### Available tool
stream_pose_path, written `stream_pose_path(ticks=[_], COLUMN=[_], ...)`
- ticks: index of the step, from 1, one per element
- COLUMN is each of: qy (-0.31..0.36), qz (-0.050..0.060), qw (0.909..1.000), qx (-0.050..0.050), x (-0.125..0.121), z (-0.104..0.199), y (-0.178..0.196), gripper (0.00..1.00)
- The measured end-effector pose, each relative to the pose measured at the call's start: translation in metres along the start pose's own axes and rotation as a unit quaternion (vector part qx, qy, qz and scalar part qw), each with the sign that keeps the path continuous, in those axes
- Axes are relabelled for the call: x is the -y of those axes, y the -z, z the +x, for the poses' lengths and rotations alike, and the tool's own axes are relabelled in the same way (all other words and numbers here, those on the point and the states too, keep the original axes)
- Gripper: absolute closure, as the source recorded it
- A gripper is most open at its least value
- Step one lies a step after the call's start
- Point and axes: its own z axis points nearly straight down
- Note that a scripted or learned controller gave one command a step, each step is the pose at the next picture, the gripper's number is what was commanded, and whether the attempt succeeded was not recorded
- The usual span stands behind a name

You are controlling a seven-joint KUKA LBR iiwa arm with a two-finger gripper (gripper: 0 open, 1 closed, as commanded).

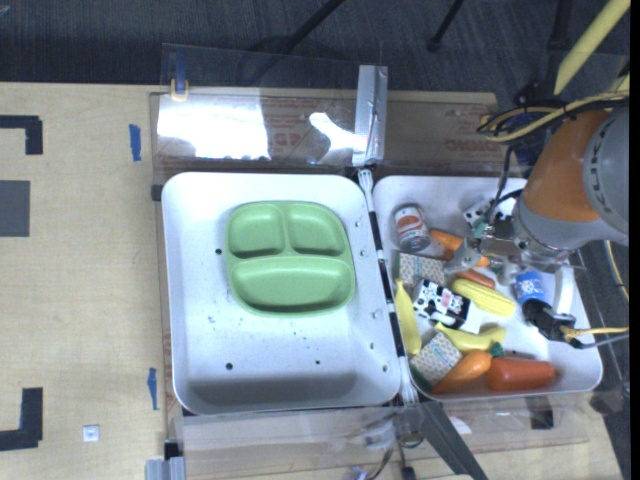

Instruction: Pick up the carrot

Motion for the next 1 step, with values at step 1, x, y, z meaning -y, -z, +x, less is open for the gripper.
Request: stream_pose_path(ticks=[1], qy=[0.097], qz=[0.000], qw=[0.9953], qx=[0.002], x=[-0.0431], z=[0.0227], y=[-0.0006], gripper=[0.00])
